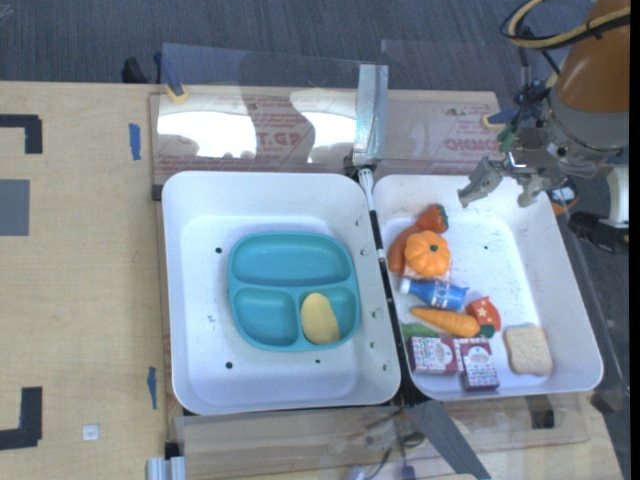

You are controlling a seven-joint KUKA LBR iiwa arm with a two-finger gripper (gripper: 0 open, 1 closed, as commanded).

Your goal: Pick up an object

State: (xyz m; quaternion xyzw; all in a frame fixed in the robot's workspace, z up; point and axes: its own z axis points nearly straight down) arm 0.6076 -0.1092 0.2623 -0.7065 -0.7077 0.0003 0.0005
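My gripper (503, 189) hangs over the far edge of the right bin (560, 268), its two fingers spread apart with nothing between them. Below and left of it, toys lie along the bin's left side: a small orange pumpkin (428, 253), a red-and-green piece (432, 217) behind it, a blue can (438, 293), a carrot (445, 320), a red strawberry-like piece (484, 312), two small red-and-white boxes (455, 358) and a tan bread slice (527, 349). In the left bin (190, 268) a teal divided plate (290, 286) holds a yellow potato-like toy (320, 318).
A clear plastic wall with a metal post (370, 118) stands behind the bins. The tan bench top (70, 268) spreads out to the left. The right bin's middle and far right floor is bare white.
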